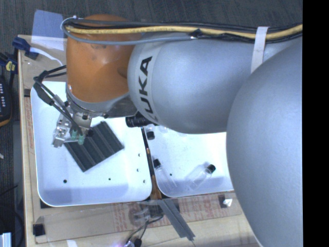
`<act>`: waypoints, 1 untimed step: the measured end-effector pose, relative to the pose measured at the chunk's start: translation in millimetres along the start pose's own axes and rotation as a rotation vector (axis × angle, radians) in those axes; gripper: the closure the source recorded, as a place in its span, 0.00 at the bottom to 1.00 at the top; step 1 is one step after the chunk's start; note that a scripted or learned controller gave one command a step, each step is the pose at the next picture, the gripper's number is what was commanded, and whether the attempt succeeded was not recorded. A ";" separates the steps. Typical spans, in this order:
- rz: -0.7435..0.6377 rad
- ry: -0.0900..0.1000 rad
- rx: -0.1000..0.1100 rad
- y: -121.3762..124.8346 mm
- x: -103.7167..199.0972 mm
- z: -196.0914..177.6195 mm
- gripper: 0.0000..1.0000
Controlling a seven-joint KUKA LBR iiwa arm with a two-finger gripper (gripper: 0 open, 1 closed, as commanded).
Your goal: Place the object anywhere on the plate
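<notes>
1. Plate (96, 145), dark and ribbed, lies flat in the left bin (46, 189); it looks stiff and will not shift easily.
2. My gripper (69, 134) hangs over the plate's upper-left corner; whether my jaws are apart or together I cannot tell.
3. Something small and green (78, 136) sits at my gripper, touching that corner, probably light. Held or not, I cannot tell.
4. A clear vial (199, 173) lies well to the plate's right: slippery, fragile, best gripped mid-body.

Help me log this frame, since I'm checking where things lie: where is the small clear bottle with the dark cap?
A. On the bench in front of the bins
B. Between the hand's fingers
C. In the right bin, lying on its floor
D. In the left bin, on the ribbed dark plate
C: the clear bottle lies on its side on the white floor of the right bin, apart from the ribbed dark plate in the left bin.
</notes>
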State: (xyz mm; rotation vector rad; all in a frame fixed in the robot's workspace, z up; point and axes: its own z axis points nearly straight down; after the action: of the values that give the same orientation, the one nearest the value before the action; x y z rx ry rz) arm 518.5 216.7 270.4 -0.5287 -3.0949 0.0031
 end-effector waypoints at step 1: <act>0.343 -0.004 -0.004 27.8 -81.0 -120.8 1.00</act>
State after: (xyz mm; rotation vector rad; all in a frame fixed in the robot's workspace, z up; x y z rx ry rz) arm 604.4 216.3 391.0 -1.0505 -2.9635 -0.0012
